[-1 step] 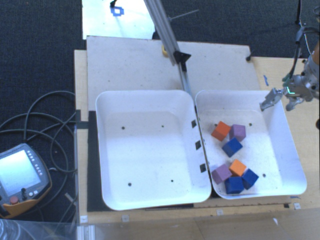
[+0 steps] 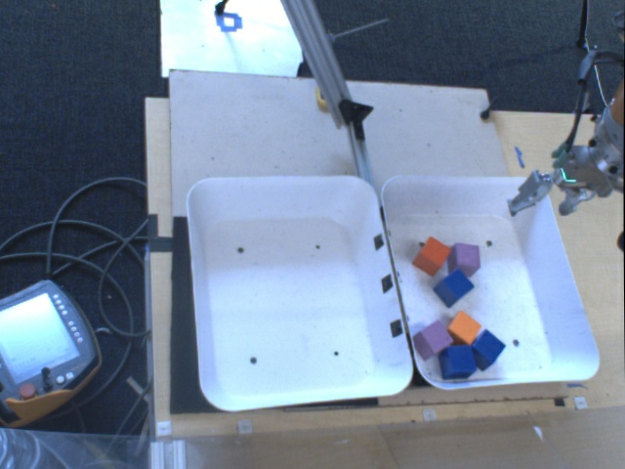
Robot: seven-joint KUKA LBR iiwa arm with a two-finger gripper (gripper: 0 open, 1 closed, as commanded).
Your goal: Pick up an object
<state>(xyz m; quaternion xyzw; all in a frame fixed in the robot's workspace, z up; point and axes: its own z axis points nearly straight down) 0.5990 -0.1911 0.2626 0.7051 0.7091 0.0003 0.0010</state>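
Observation:
Several small cubes lie in the right bin (image 2: 547,291). An orange cube (image 2: 431,256), a purple cube (image 2: 464,258) and a blue cube (image 2: 453,287) sit together near its middle. Closer to the front edge are a second purple cube (image 2: 431,339), a second orange cube (image 2: 465,327) and two blue cubes (image 2: 457,362) (image 2: 487,348). My gripper (image 2: 547,199) hangs over the bin's back right rim, above and to the right of the cubes. It is open, with nothing between its fingers.
The left bin (image 2: 283,291) lies beside the right one, sharing a divider edge with black tabs. A slanted metal pole (image 2: 317,47) crosses the back board. A teach pendant (image 2: 39,345) and cables lie on the floor at left.

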